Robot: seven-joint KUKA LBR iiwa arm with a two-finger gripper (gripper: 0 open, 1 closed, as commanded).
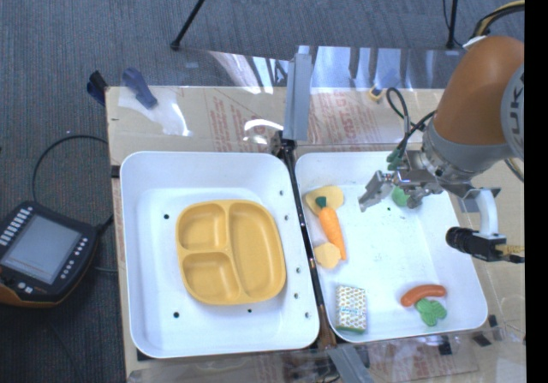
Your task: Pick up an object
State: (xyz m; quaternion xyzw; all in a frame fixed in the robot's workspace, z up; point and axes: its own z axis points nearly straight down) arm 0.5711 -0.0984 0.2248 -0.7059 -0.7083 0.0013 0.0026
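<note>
A: Status on the pick?

B: Not done, as far as I can judge. The grey two-finger gripper [387, 188] hangs over the right-hand shallow white bin [462, 240], toward that bin's twelve o'clock. One grey finger [373, 191] juts out toward nine o'clock. A small green item [400, 196] sits right at the gripper, but whether it is between the fingers or only beneath them, I cannot tell. Same for the fingers' spread: not readable from this angle.

A: What is on offer in that bin?

B: An orange plastic carrot [332, 231] at nine o'clock, touching a yellow toy piece with a green stem [324, 199] above it and a pale yellow chunk [326, 254] below. A small white-and-green patterned packet [351, 307] at seven o'clock. An orange-red toy sausage [423, 294] just beside a green leafy toy [431, 312] at five o'clock.

A: Left bin?

B: The left-hand shallow white bin [145, 287] carries a yellow three-compartment plastic tray [229, 251], central.

A: Remaining work?

B: By my reading, a confirmed grasp and the lift are both outstanding. The green item is the likeliest target.
</note>
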